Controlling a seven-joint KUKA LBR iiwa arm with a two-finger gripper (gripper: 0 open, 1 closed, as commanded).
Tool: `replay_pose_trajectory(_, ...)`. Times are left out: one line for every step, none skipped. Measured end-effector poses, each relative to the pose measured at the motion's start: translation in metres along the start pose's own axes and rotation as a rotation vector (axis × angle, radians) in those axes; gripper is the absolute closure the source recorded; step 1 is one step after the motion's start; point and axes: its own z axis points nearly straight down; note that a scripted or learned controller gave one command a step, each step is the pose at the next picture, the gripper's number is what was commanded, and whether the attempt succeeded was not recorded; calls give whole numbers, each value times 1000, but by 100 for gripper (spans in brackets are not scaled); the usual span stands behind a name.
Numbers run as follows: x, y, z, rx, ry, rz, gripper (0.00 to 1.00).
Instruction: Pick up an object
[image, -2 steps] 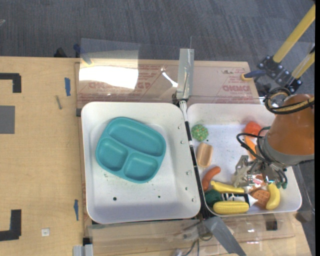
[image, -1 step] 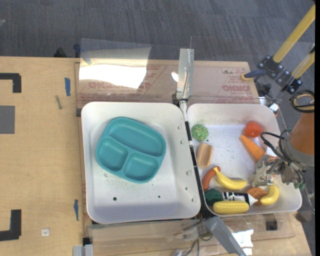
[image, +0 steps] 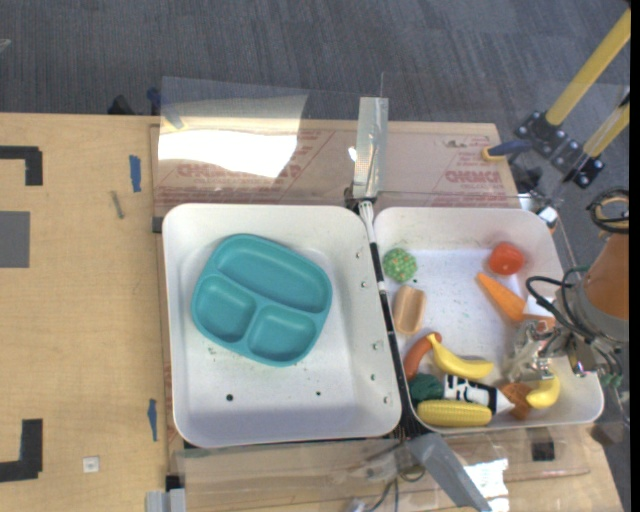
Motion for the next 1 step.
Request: replay_pose_trajectory(-14, 7, 1, 5, 10, 490, 100)
